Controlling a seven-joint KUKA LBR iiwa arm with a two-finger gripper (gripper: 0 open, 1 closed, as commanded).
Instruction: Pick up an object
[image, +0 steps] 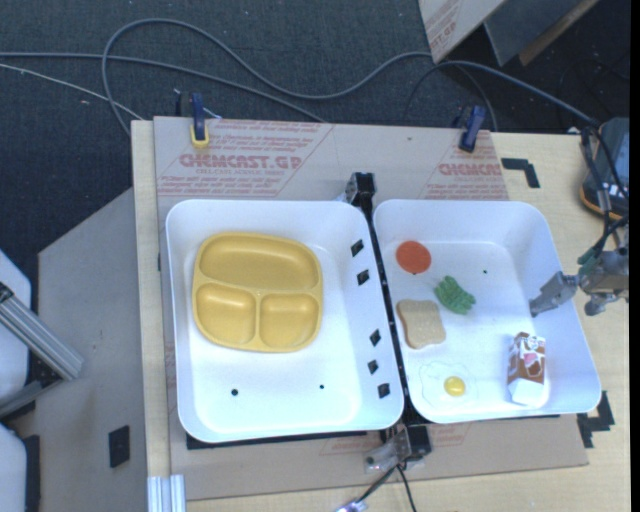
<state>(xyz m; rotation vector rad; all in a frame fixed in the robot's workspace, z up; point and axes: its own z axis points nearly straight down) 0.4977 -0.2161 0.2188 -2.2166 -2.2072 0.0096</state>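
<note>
The two-finger claw (553, 295) is seen spread and holding nothing at the right bin's (500, 215) right rim; the brown-and-white upright carton (527, 368) is found just below-left, inside.

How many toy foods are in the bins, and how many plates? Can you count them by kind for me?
Yellow divided plate, left bin: 1
Red tomato slice, right bin: 1
Green leafy piece: 1
Bread slice: 1
Fried egg: 1
Small carton: 1
Total: 6 things, 5 foods and 1 plate.
</note>
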